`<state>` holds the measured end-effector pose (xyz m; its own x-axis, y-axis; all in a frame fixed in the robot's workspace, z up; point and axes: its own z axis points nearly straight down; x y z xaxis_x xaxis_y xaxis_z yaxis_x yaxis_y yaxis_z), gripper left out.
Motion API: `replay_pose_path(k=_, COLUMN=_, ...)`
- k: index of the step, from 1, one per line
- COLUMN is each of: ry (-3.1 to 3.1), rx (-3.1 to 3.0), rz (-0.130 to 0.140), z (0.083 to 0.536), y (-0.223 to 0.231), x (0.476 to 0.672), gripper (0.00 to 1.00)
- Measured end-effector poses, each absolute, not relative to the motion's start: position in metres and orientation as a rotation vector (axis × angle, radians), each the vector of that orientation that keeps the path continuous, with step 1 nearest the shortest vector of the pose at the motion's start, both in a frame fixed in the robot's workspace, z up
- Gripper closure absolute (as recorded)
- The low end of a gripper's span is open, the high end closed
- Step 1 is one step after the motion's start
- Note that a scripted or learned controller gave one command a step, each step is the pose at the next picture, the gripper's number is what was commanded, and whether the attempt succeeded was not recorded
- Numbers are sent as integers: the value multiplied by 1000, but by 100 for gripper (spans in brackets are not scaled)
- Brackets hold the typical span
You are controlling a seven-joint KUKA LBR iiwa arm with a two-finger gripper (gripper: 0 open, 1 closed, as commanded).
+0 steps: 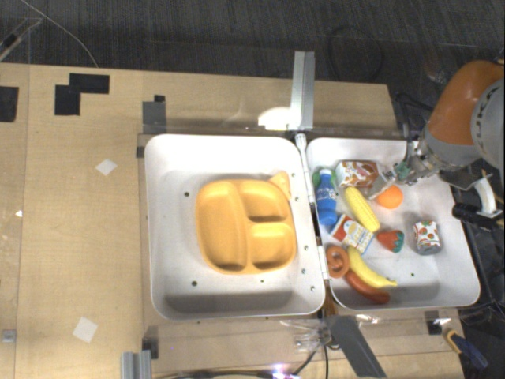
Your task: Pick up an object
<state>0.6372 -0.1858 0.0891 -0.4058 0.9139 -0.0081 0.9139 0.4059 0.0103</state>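
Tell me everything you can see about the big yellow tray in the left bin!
The yellow plastic tray with compartments looks smooth and a bit shiny, with rounded corners. It has one long section on its left side and two smaller ones stacked on its right. It lies flat, slightly turned, near the middle of the left white bin, resting on the bin's floor. Nothing sits in its sections, and no toy touches it.

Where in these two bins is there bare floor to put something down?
Left bin: bare floor all round the yellow divided tray, widest along its near and left sides. Right bin: a bare patch at the near right corner, beyond the small can and the banana. Its left half is crowded, blue bottle to corn cob.
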Motion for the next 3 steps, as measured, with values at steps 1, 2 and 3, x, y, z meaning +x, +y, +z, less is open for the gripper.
replay_pose_path(k=1, ry=2622, rx=1692, rz=8, z=103, y=-186, x=640, gripper=100)
replay_pose_path(k=2, ry=2688, rx=1608, rz=2, z=88, y=-206, x=658, gripper=100)
replay_pose_path(k=3, ry=2691, rx=1607, rz=3, z=88, y=-205, x=658, gripper=0)
